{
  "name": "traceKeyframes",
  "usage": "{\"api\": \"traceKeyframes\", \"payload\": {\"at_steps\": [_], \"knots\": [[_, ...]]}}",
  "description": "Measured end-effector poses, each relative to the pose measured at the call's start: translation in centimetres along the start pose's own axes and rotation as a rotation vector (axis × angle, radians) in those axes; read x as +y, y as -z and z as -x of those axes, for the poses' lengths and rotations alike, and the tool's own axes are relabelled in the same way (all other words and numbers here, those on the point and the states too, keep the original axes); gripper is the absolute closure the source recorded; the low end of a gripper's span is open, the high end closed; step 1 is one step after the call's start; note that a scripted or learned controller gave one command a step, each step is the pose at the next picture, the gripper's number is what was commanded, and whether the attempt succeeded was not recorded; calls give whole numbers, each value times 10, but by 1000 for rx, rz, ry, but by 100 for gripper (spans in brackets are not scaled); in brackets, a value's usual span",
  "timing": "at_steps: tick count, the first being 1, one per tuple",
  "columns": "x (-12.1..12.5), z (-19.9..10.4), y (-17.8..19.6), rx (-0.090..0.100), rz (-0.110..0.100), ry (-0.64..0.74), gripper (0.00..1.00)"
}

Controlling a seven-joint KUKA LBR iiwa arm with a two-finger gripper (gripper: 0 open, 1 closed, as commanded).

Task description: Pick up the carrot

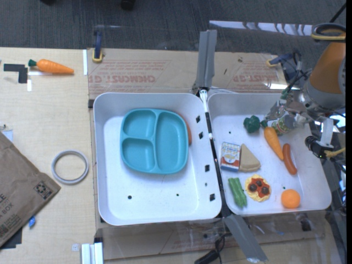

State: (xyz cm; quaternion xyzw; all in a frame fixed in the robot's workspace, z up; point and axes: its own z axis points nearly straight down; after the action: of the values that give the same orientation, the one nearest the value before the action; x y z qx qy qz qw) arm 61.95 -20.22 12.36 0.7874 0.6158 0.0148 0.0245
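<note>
Over the right bin [324, 194], the arm's fingers [276, 117] (spread unclear) hover beside the carrot [273, 142].

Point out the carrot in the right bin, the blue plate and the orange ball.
carrot [273, 142], camera view, middle of its orange body.
blue plate [168, 142], camera view, floor of its large right compartment.
orange ball [290, 198], camera view, its centre.

A single fixed camera is mounted above the bench [44, 125] and looks down at a slant. The divider [208, 142] between the two bins sits near frame centre: left bin [110, 202] to its left, right bin [313, 202] to its right. Beyond the divider, floor [165, 10] fills the top. The range is moderate.
</note>
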Motion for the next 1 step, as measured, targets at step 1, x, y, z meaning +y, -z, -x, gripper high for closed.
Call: {"api": "traceKeyframes", "payload": {"at_steps": [1], "knots": [[19, -21, -30, -1, -53, -216, 0]]}}
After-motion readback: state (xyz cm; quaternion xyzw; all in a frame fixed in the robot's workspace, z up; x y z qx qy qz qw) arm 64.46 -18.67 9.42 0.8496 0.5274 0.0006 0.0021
